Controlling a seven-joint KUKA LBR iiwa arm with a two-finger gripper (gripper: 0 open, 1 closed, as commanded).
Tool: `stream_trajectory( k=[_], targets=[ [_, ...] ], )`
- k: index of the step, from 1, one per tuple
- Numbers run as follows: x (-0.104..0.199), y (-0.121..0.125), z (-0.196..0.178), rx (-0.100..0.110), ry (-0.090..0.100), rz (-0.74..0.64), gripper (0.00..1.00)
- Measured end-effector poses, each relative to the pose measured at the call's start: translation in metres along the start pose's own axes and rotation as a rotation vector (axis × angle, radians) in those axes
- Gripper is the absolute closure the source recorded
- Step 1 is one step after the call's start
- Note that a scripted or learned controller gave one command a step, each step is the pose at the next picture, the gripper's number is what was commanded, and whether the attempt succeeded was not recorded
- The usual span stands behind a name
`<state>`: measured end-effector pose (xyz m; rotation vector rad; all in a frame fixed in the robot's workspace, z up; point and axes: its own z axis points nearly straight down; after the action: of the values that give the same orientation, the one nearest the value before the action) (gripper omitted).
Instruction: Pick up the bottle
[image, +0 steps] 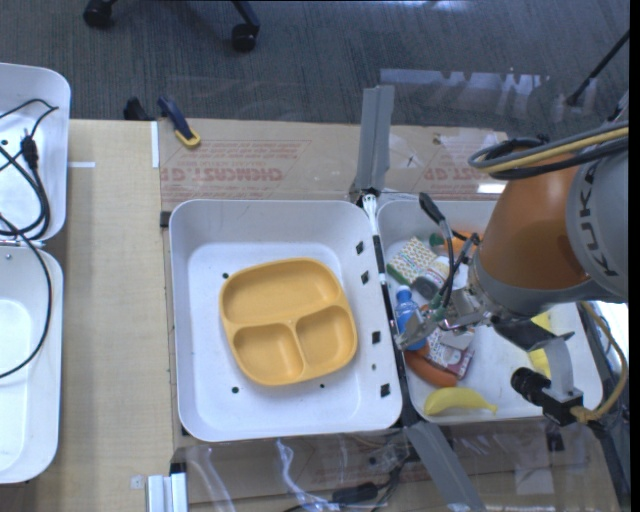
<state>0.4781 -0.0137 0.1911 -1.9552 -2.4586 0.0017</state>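
Bench (110, 300) w/ two bins: left bin (190, 330) has yellow tray (288, 320); right bin (500, 395) has bottle (406, 315) at left edge, tool (432, 322) just beside it, grip can't tell.

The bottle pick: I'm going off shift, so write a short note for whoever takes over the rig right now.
Claw: low in the right bin, over the pile; whether it grips anything cannot be told.
Bottle: blue, at the right bin's left wall, partly under the arm.
Around it: carrot, banana, a patterned packet.
Left bin: holds a yellow divided plate.
Done: arm brought down into the right bin.
Left: confirm a grasp on the bottle, then lift it.
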Motion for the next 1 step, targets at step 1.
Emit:
stream_trajectory(
  k=[1],
  targets=[
    [0.0045, 0.0382, -0.0309, 0.003, -0.001, 0.311, 0.00]
  ],
)
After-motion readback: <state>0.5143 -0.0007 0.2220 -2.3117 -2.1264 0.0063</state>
